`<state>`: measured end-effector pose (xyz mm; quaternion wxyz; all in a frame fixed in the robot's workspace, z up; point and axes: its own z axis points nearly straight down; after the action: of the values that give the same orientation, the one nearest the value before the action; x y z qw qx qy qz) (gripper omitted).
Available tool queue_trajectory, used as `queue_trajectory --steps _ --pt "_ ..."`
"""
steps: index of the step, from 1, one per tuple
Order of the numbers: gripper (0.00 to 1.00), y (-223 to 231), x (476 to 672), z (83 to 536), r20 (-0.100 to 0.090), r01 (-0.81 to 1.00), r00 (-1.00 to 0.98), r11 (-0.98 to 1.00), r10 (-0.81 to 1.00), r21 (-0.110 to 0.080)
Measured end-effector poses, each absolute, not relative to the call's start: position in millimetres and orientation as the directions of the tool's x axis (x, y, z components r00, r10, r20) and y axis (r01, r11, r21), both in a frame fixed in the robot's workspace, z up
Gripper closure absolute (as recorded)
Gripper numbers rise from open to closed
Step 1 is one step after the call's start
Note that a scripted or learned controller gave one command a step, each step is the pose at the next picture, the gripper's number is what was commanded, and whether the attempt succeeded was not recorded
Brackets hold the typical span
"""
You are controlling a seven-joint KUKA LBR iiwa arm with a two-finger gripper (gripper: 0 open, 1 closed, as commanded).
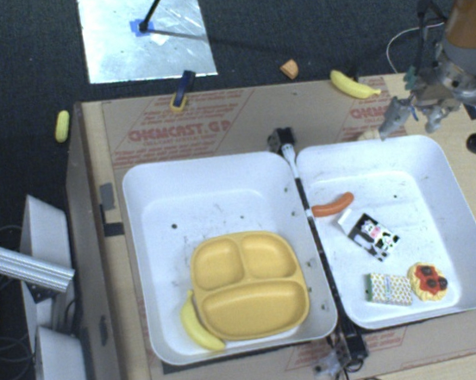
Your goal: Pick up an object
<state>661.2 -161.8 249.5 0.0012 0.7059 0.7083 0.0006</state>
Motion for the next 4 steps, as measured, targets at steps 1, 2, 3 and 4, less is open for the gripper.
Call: queue_trajectory --steps 1,2,3,4 --pt "0.0 -154.2 623.3 139.5 0.0 1.0 -0.001 0.001 1.0 -0.001" --pt "0.0 -152.4 608.9 170.8 0.0 1.0 -0.001 0.001 1.0 0.003" --pt "0.0 -137.9 607.3 146.1 0.0 1.0 -0.003 0.003 1.0 0.001" --pt "0.0 -142.1 581.4 119.8 -0.001 1.0 -0.001 0.001 1.0 0.004"
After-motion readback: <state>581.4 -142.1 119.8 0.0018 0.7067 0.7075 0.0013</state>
